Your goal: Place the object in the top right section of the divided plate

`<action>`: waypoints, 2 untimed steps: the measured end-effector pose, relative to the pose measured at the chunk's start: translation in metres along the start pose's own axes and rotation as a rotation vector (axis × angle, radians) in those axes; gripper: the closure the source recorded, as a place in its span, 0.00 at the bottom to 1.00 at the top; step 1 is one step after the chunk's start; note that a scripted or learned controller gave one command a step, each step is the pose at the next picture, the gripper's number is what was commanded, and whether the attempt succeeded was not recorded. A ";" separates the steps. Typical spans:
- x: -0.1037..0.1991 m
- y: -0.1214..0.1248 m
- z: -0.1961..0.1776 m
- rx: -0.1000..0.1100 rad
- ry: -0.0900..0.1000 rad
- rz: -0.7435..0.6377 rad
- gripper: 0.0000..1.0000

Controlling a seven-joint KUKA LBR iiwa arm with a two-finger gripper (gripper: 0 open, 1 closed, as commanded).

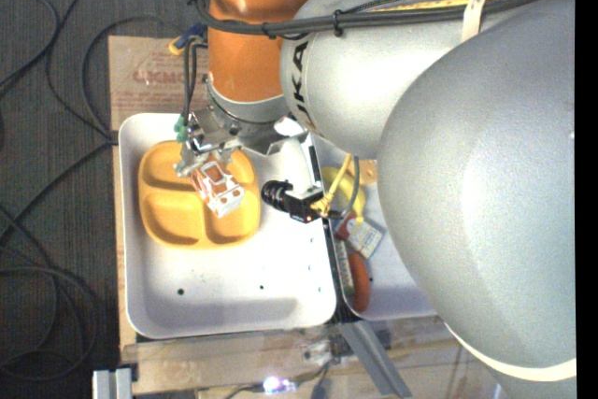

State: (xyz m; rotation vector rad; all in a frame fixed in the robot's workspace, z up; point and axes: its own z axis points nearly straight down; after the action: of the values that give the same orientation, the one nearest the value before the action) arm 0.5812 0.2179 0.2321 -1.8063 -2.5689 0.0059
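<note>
The hand (217, 184) hangs over the orange divided plate (168, 206) in the left bin (224, 304) — a small white-and-orange object (222, 189) sits at its tip, over the plate's three-o'clock side; finger spread I cannot tell.

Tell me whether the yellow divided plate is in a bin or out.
In. The yellow divided plate lies flat on the floor of the left white bin, with the gripper above its right side.

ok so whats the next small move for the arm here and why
Probably a short descent. The tool hangs over the top right section of the yellow plate with a small white and brown block at its tip, so lowering before any release should keep the block from bouncing out.
</note>
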 end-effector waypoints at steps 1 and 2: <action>-0.019 -0.047 0.003 0.001 -0.001 0.006 1.00; -0.006 0.020 -0.023 -0.001 -0.003 -0.160 1.00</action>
State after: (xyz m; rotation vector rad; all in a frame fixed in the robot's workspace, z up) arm 0.6019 0.2187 0.2553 -1.5965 -2.7079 0.0075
